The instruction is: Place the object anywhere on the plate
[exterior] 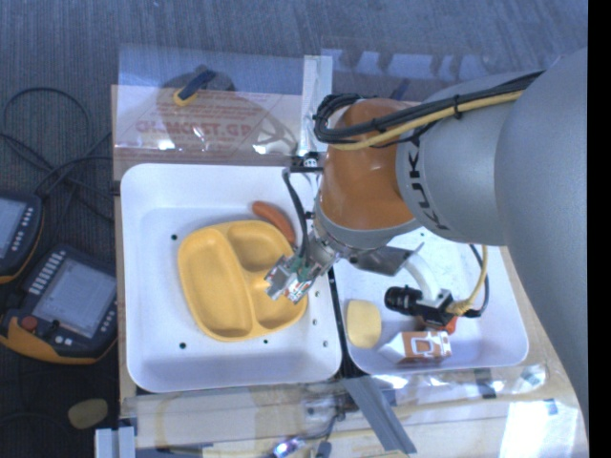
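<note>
A yellow divided plate [224, 284] lies in the left white bin [153, 361]. An orange-red sausage [273, 218] rests at the plate's far right rim, partly hidden by the arm. My gripper [287, 281] hangs low over the right edge of the plate, just in front of the sausage and apart from it. The grey arm with its orange band [368, 175] reaches in from the right and covers the divider between the bins. I see nothing clearly held at the gripper.
The right bin [506, 346] holds a pale yellow round piece [363, 324], a small orange and white carton [425, 346] and a black cylindrical item [412, 301] with a white loop beside it. Controllers and cables lie left of the bench.
</note>
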`<state>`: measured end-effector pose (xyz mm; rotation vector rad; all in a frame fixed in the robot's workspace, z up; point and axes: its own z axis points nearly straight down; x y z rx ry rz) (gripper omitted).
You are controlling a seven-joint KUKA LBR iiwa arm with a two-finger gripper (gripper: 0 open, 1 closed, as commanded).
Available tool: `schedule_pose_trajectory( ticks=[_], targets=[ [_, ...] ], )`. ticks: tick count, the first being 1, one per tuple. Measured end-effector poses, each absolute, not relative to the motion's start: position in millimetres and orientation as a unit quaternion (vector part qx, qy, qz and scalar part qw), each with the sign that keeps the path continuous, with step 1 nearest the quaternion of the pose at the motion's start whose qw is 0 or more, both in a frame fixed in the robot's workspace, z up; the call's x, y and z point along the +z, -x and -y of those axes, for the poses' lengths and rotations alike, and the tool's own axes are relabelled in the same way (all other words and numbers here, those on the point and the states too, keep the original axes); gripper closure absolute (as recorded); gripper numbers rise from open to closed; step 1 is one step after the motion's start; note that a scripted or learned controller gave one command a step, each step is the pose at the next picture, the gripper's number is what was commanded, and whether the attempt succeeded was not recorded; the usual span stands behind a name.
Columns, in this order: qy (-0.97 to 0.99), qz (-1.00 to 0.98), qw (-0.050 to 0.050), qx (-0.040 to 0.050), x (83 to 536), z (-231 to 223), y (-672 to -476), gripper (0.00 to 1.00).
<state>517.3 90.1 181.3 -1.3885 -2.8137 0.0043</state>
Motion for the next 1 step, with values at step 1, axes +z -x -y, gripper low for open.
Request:
schedule_pose_trajectory(
  ticks=[1],
  targets=[
    [0.443, 0.897, 0.002, 0.0014, 181.3, -89.7, -517.3, 0.00]
  ],
)
